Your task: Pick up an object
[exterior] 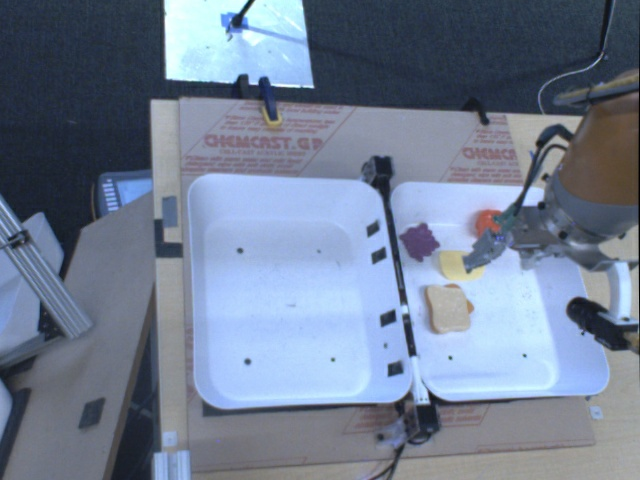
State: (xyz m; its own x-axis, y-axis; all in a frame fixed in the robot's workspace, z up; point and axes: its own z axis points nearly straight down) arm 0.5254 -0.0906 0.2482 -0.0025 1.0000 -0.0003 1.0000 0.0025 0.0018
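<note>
While the left bin (290,298) lies beside it, I see the right bin (520,368) carrying four small items under my arm (600,168). The toast slice (449,309) lies flat, long axis running roughly toward the bin's near and far walls. The yellow piece (455,264) sits just above it, touched by the gripper (480,253), whose opening I cannot tell. A purple piece (420,240) and an orange piece (486,220) lie nearby.

arm (600,158) cut off at right edge, orange object (486,219) partly hidden
</note>
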